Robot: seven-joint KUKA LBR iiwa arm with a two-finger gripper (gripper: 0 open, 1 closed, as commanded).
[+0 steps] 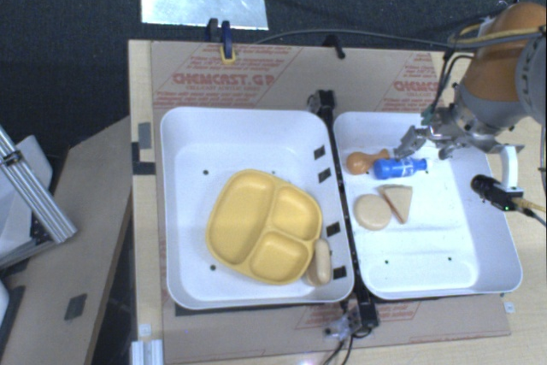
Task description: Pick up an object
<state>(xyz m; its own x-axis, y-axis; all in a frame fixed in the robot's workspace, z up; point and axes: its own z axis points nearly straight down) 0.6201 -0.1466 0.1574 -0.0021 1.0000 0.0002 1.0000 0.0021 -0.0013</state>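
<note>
**Jaws poised over a blue object in the right bin**

While the arm (504, 55) reaches in from the right, a small blue bottle-shaped object (400, 168) lies on its side in the upper left part of the right bin (496, 269). The jaws (415, 138) sit just above and slightly right of it; whether they touch it, and whether they are wide or narrow, cannot be told from this angle. Nothing is visibly held between them.

Touching the blue object's left end is an orange, pear-shaped piece (362, 160). Just below lie a round tan piece (372, 212) and a tan wedge (398, 201), side by side.

The left bin (188, 150) holds a yellow divided tray (265, 225), with a pale oval piece (320, 261) against its lower right edge. Both bins rest on a brown board on the worktop (94, 209).
</note>
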